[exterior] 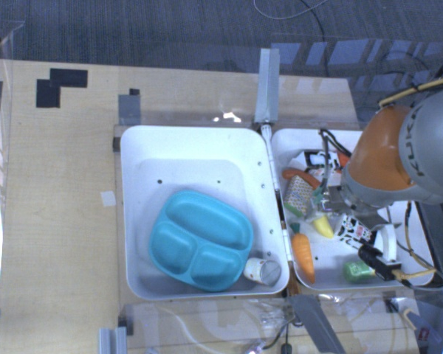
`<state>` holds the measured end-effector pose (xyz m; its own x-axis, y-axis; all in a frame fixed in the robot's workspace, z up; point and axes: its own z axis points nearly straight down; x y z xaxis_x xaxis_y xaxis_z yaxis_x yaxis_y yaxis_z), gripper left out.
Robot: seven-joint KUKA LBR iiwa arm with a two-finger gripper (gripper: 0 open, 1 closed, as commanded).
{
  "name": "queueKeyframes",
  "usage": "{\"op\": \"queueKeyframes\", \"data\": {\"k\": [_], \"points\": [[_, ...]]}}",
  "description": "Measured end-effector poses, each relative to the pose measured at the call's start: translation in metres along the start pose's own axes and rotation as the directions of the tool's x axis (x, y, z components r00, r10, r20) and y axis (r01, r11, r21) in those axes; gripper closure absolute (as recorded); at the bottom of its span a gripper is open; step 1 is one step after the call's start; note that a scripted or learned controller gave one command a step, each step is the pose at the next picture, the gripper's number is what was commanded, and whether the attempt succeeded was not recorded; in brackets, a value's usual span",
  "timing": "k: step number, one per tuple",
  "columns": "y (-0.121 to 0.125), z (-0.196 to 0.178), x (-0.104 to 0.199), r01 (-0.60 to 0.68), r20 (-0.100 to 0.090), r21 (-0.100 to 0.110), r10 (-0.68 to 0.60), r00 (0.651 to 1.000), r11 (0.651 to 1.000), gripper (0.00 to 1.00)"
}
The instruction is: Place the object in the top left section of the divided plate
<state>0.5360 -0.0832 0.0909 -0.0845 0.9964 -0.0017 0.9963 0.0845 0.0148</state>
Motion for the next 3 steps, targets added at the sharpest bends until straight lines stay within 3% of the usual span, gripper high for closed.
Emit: {"op": "queueKeyframes", "data": {"k": [1,2,3], "points": [[0.021,-0.095,0.077,-0.278,0.000,0.009,0.278,0.960,0.960,1.00],[0.048,-0.093,0.131,-0.362,0.003,0.012,0.362,0.932,0.932,1.00],[0.105,-0.093,0.163,-0.226,0.001,0.010,0.226,0.974,0.974,1.00]]}}
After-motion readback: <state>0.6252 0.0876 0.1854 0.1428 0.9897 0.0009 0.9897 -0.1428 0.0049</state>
